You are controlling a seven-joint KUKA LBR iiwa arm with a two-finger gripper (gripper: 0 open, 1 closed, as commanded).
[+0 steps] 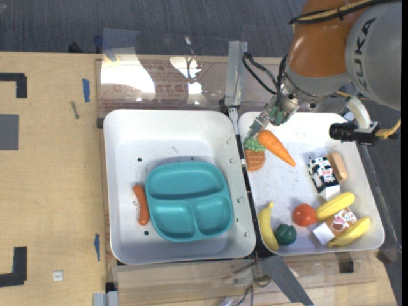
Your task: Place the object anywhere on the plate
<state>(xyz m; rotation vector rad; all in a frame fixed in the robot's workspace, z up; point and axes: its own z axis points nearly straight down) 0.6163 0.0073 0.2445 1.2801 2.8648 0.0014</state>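
Note:
A teal plate (pixel 189 199) with three compartments lies in the left bin (pixel 121 132). An orange carrot (pixel 278 146) lies slanted at the upper left of the right bin (pixel 363 171). My gripper (pixel 264 125) hangs just over the carrot's thick upper end, close to or touching it. From this angle the view does not tell whether the carrot is gripped. The wrist and its orange band (pixel 325 24) rise to the upper right.
A red sausage (pixel 141 204) lies left of the plate. The right bin also holds an orange fruit with a green top (pixel 253 153) against the divider, a cow-patterned carton (pixel 322 173), a bun (pixel 339 166), three bananas (pixel 336 204), a tomato (pixel 305 215) and a green piece (pixel 286 234).

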